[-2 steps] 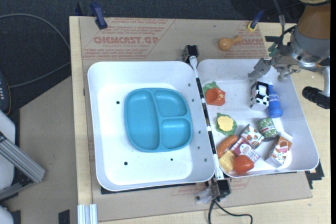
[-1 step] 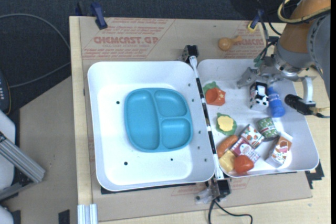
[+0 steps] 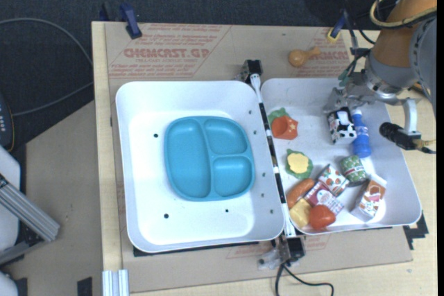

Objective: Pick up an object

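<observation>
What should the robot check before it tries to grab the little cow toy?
1. Gripper above the right bin: ok.
2. Gripper close to the cow toy: ok, it sits just under it.
3. Toy actually between the gripper's parts: cannot tell, the wrist hides them.
4. Room around the toy: not ok, the blue bottle touches its right side.
5. Left bin free for dropping: not ok, a blue divided plate fills its middle.
</observation>
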### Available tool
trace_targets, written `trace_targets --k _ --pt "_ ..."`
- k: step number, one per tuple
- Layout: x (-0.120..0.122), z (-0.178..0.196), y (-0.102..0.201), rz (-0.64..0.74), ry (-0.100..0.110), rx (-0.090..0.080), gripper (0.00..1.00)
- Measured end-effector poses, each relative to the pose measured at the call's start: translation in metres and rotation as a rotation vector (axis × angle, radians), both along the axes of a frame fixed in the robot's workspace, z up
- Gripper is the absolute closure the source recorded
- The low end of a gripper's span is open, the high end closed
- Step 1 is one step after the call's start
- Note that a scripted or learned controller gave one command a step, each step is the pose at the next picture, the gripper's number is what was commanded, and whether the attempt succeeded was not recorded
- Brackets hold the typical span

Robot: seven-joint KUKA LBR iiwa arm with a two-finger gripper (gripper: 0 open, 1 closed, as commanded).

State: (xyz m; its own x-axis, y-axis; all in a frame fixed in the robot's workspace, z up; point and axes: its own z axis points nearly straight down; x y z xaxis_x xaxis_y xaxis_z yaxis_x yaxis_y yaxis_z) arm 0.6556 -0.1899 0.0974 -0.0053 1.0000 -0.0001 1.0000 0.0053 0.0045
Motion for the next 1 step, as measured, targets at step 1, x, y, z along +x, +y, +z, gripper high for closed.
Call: trace_targets --k 1 --pt "-0.0503 0.0353 0.0556 -0.004 0.005 0.002 1.0"
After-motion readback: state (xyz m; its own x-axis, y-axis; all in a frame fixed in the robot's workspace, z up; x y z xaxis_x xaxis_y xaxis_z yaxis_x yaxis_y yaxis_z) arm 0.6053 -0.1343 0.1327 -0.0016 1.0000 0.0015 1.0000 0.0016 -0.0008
